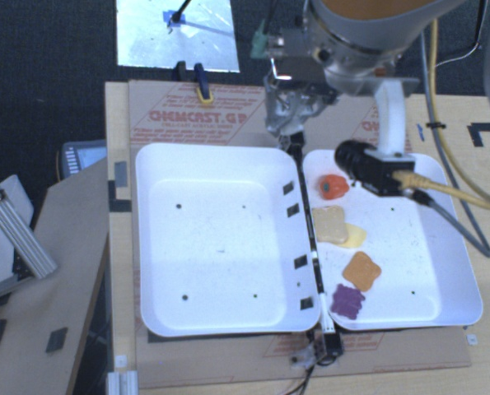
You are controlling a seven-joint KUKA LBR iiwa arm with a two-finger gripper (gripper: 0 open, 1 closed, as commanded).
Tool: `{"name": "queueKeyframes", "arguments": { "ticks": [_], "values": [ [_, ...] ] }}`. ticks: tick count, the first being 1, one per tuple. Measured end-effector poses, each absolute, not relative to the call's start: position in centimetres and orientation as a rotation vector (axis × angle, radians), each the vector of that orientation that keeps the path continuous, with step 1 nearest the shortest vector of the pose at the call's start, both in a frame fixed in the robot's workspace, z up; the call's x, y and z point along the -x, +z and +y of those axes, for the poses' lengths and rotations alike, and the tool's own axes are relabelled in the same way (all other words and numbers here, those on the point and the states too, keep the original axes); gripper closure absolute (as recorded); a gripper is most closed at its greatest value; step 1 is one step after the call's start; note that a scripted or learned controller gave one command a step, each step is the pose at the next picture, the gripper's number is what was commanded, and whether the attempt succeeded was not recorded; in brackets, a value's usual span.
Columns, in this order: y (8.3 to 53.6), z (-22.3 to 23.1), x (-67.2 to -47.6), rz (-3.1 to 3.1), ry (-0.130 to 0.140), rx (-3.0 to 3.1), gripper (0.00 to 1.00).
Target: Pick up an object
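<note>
Several small objects lie in the right bin: a red-orange round piece near its back left corner, a beige slab with a pale yellow piece against it, an orange piece, and a purple piece at the front left. My gripper hangs over the back end of the divider between the two bins, behind and left of the red-orange piece. I see nothing held in it.
The left bin shows bare white floor. A black fixture with a yellow cable reaches over the back of the right bin, just right of the red-orange piece. Cardboard lies under both bins.
</note>
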State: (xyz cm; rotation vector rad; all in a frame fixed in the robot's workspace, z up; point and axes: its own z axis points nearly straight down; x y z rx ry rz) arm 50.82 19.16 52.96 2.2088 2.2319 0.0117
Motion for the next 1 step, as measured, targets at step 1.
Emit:
{"name": "queueKeyframes", "arguments": {
  "ticks": [1],
  "values": [
    [53.54, 23.69, -50.44, 2.23, 0.006, -2.213, 1.0]
  ]
}}
